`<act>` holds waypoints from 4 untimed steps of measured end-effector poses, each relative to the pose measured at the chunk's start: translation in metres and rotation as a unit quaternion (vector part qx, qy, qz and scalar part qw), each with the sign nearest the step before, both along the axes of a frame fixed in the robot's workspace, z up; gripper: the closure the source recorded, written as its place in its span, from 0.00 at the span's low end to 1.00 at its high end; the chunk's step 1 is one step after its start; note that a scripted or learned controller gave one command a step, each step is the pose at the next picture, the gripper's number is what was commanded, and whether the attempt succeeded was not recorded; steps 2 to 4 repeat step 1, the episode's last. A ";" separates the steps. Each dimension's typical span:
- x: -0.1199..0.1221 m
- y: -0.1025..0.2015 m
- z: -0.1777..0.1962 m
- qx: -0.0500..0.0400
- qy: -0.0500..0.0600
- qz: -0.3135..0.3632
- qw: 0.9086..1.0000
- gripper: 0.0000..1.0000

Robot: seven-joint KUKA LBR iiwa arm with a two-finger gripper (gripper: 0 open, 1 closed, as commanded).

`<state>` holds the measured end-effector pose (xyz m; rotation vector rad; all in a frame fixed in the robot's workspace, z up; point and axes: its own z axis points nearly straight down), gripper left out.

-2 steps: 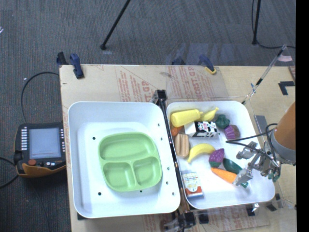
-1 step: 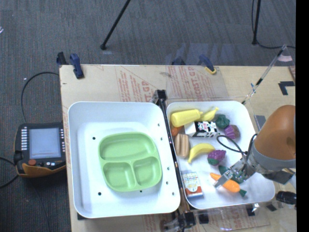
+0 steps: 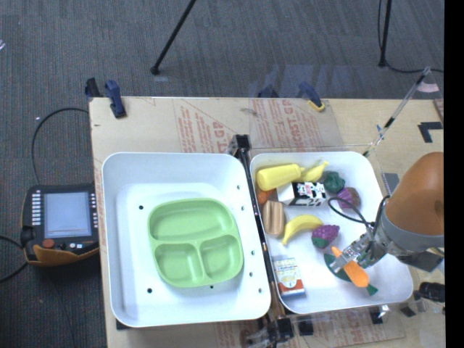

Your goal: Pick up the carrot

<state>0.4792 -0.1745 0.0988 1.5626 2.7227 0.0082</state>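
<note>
The carrot (image 3: 355, 273) is orange with a green leafy end and lies at a slant in the near right part of the right bin (image 3: 391, 290). Its leafy end points to the near right corner. My gripper (image 3: 359, 255) reaches in from the right and hangs right over the carrot's upper side, at or just above it. The grey wrist and the orange band (image 3: 428, 194) hide the bin's right wall. Whether the gripper touches the carrot cannot be made out.
The right bin also holds a yellow bottle (image 3: 279, 175), a cow-patterned carton (image 3: 309, 191), broccoli (image 3: 333, 182), an eggplant (image 3: 349, 196), a hot dog (image 3: 273, 217), a banana (image 3: 301, 227), purple grapes (image 3: 325, 234) and a juice box (image 3: 290, 276). The left bin (image 3: 123, 194) holds a green divided plate (image 3: 196, 241).
</note>
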 end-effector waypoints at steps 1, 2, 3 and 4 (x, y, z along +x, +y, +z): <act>0.001 0.063 0.125 -0.001 -0.002 -0.045 0.999 1.00; 0.001 0.063 0.125 -0.001 -0.002 -0.045 0.999 1.00; 0.001 0.063 0.125 -0.001 -0.002 -0.045 0.999 1.00; 0.001 0.063 0.125 -0.001 -0.002 -0.045 0.999 1.00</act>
